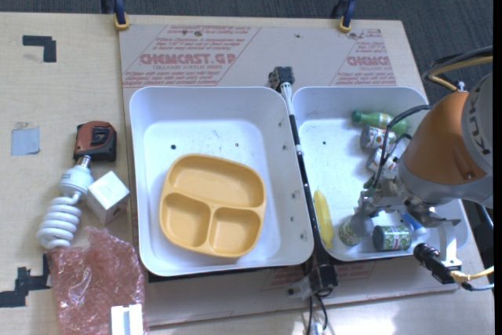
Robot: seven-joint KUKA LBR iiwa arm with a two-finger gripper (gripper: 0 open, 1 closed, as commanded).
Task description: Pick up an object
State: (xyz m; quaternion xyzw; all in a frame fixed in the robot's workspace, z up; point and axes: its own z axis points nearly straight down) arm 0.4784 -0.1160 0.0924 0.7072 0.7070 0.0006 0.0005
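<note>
In the right bin (345, 102), our gripper (375, 209) hovers amid clutter approx. above a small can (391, 238); finger state unclear; next: descend, grip.

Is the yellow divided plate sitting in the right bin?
No, the yellow divided plate lies in the left bin; the right bin holds small items.

Two white bins (205, 102); one yellow tray (212, 205).

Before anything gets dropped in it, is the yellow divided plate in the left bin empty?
Empty. The yellow divided plate lies flat in the left bin, and all three compartments show bare yellow.
</note>
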